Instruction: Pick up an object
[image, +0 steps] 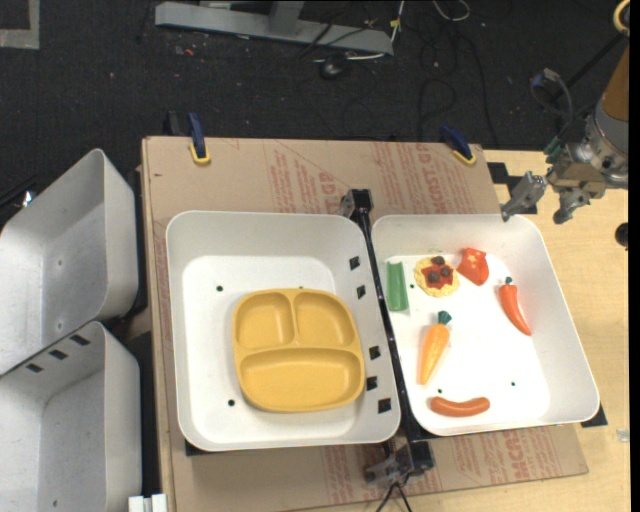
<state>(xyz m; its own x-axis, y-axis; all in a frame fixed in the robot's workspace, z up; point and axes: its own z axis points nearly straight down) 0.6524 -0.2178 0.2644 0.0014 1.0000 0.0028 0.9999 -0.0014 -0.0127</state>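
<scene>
**Robot arm waiting beside two bins of toy food**

Camera view: Two shallow white bins are sitting side by side on a table. The left bin is holding a yellow divided plate. The right bin is holding six small toy foods: a green stick at the left, a small pizza and a red pepper at the far side, an orange chilli to the right, a carrot in the middle, and a sausage at the near edge. The gripper is hovering beyond the far right corner, fingers spread wide and holding nothing. The carrot, lying well apart from its neighbours, is looking like the easiest pick: probably light, stiff, slightly slippery plastic, best pinched across its thicker upper body.
</scene>
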